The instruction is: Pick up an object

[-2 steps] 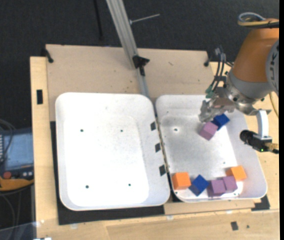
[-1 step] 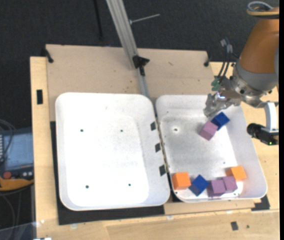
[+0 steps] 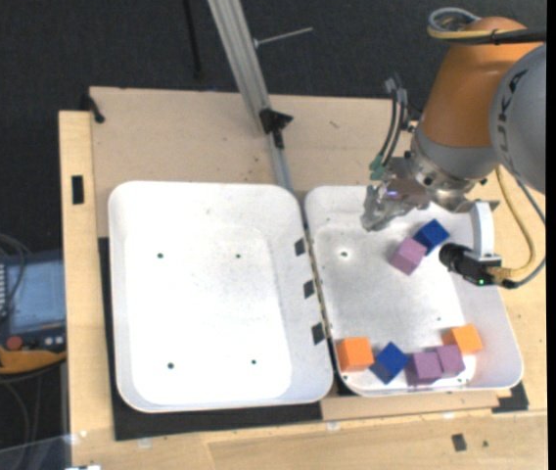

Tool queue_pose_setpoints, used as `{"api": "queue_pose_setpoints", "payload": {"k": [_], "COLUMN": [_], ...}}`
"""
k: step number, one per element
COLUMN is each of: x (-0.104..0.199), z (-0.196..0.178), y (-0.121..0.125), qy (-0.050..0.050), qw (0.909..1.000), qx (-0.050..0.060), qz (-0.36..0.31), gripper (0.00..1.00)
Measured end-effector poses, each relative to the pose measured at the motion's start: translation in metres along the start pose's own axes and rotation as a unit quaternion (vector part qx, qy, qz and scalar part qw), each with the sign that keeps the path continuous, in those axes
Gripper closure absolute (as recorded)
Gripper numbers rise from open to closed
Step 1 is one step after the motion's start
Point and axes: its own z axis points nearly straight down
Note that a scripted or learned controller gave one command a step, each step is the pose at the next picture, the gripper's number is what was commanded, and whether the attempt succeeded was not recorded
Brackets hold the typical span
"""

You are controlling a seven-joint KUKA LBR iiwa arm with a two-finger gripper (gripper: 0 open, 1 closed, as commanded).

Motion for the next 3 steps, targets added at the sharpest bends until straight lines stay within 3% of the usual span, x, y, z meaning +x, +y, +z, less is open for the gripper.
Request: {"api": "queue_pose_setpoints", "payload": {"k": [3], "x": [0.165], "z": [0.015], "y": [0.014], "qy": [0.000], "qw": [1.0000], "qx": [-0.001], "qz": [-0.001], "gripper": [1.00]}}
